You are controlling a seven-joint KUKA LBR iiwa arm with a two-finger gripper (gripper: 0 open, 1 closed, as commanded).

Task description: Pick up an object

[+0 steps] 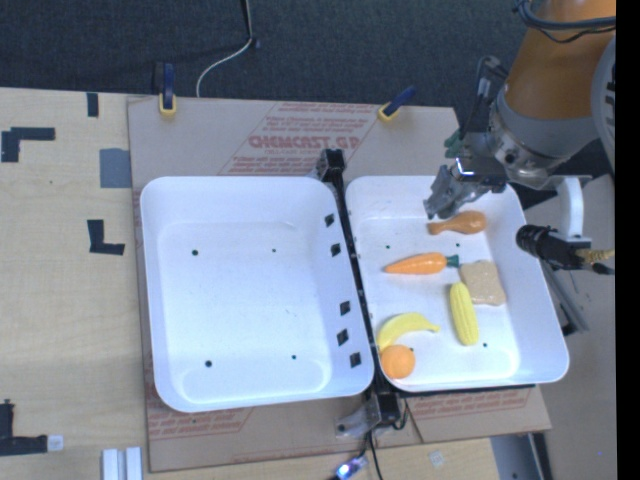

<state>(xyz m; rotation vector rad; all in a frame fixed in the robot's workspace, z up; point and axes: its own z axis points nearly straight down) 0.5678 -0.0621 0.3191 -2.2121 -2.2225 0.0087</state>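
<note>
A: Where is the gripper (447, 200) sitting, from where we are standing?

B: It is hanging over the far part of the right bin (535, 298), at the end of the grey arm (560, 58) reaching in from the right. Its fingertips are pointing down, just beside the left end of the drumstick (459, 224).

A: Is it holding anything?

B: I cannot tell how far the fingers are standing apart; nothing is showing between them.

A: And the objects to pick?

B: All are lying in the right bin: the drumstick farthest back, the carrot (417, 263) below it, then the bread slice (483, 281) touching the corn cob (463, 313), and the banana (405, 326) curling over the orange (398, 361) at the near-left corner.

A: The left bin (160, 268)?

B: It is lying alongside, touching the right one.
</note>
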